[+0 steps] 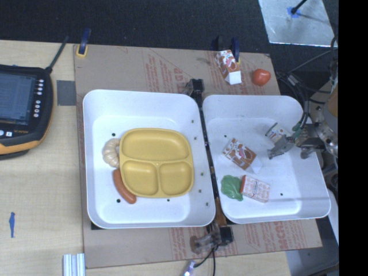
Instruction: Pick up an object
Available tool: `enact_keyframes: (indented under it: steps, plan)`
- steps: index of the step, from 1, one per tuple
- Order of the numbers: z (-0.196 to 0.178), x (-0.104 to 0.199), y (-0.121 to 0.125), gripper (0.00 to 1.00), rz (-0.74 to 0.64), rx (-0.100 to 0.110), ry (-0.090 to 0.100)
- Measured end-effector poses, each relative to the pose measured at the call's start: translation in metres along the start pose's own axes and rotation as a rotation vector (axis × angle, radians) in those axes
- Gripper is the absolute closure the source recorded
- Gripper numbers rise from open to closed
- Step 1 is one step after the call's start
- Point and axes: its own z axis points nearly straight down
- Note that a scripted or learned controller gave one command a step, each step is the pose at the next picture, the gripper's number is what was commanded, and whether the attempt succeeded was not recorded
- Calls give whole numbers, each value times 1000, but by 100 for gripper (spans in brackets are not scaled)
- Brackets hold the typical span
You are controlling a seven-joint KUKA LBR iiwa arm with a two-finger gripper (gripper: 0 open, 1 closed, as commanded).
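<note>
Robotics lab bench, taped cardboard base (172, 62), two white bins (98, 154), teach pendant (20, 108), cable clamps (198, 87)

The grey arm ran out of the frame at the right edge, so only its wrist and the dark two-finger gripper (280, 144) showed, the fingers too small to judge. At the left edge the orange-rimmed black tablet (20, 108) was cut off. The yellow three-compartment plastic plate (155, 161) hid parts of the pale bread roll (110, 152) and red sausage (123, 187).

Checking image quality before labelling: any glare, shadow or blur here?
Camera view: even light, white bins bright but not washed out; soft shadow under the yellow tray; gripper and small packets slightly blurry, print unreadable.
</note>
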Motion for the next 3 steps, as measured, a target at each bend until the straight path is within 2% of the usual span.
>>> enact_keyframes:
  steps: [1,2,3]
  plan:
    - [115,63,32,0,-2,1,-1]
    - [114,75,74,0,0,-1,-1]
    - [114,52,122,0,0,-2,-1]
